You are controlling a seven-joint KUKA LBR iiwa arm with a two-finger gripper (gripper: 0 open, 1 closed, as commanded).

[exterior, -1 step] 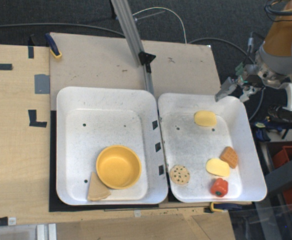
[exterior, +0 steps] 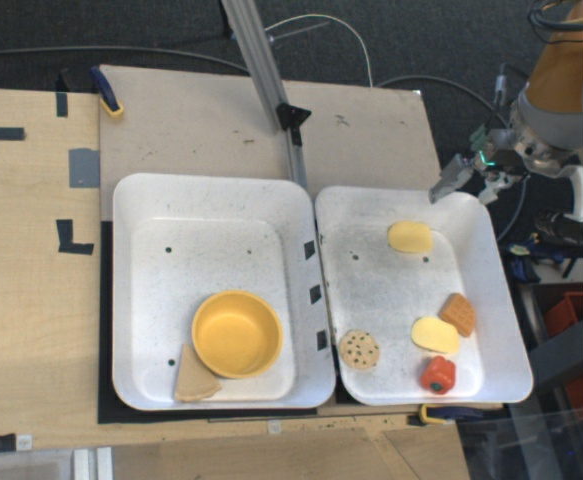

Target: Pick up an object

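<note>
Grey arm with the orange band sits at the upper right, its two-finger gripper [exterior: 463, 180] above the top right corner of the right shallow white bin [exterior: 491, 230], nothing between the fingers, and whether they are spread or closed I cannot tell. Right bin holds a pale yellow rounded lump [exterior: 410, 237] near the top, a second pale yellow lump [exterior: 435, 335] touching an orange-brown wedge [exterior: 459, 314], a small red tomato-like piece [exterior: 438, 374] and a round chocolate-chip cookie [exterior: 358, 349] at the bottom. Left shallow white bin [exterior: 131, 268] holds a round yellow plastic bowl [exterior: 236, 333], upright, with a tan flat wedge [exterior: 194, 381] touching its lower left edge.
</note>
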